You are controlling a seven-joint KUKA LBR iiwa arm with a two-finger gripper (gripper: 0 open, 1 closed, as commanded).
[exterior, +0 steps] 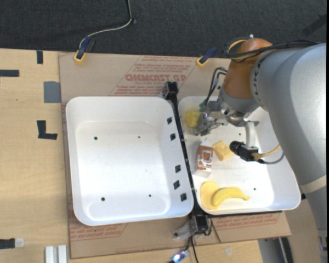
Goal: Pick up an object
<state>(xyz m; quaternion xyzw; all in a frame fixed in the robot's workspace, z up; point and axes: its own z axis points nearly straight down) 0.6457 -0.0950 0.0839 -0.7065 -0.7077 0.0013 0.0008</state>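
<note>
Brown bench, two white bins, gripper (204,123) low in right bin (282,199), half hiding yellow object (192,118), finger spread unclear, banana (228,195) nearer front.

Even, bright overhead light fills the scene. The two shallow white plastic bins (120,158) look nearly washed out, with soft grey shading along their inner walls. The big grey robot arm (296,103) is slightly blurred. The dark floor at top shows grain.
</note>
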